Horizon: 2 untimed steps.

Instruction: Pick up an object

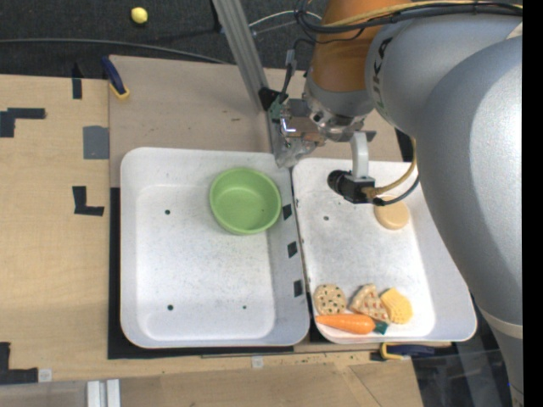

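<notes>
A green bowl (245, 200) stands upright in the left bin (153, 253), near its far right corner. The right bin (356, 253) holds a tan round piece (392, 216) at its far side and, along its near edge, a round cookie (329, 298), a waffle-like wedge (367, 300), a yellow piece (396, 305) and an orange carrot (346, 323). My gripper (291, 149) hangs over the far end of the divide between the two bins, just right of the bowl. Nothing shows held in it.
The big grey arm covers the right side of the view and part of the right bin. A slanted metal post (242, 45) rises behind the bins. A blue-and-yellow clamp (116, 78) lies on the bench at far left, and a yellow ball (139, 14) lies beyond it.
</notes>
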Each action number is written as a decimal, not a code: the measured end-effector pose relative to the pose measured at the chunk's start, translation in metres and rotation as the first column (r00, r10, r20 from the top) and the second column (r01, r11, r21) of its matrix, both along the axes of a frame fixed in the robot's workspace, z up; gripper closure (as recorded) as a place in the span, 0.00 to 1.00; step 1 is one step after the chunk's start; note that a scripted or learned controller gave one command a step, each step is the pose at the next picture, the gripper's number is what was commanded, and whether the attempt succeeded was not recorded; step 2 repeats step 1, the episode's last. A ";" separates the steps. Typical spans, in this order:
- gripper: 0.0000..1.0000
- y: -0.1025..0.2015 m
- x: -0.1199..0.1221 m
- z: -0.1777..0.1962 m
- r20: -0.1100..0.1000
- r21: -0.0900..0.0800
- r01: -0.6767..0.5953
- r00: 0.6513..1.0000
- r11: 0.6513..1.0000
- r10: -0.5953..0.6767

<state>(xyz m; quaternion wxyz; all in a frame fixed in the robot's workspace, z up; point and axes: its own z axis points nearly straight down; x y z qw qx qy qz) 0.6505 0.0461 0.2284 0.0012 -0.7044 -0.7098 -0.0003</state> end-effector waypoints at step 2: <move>1.00 0.054 0.010 -0.011 -0.001 -0.001 0.001 1.000 1.000 -0.001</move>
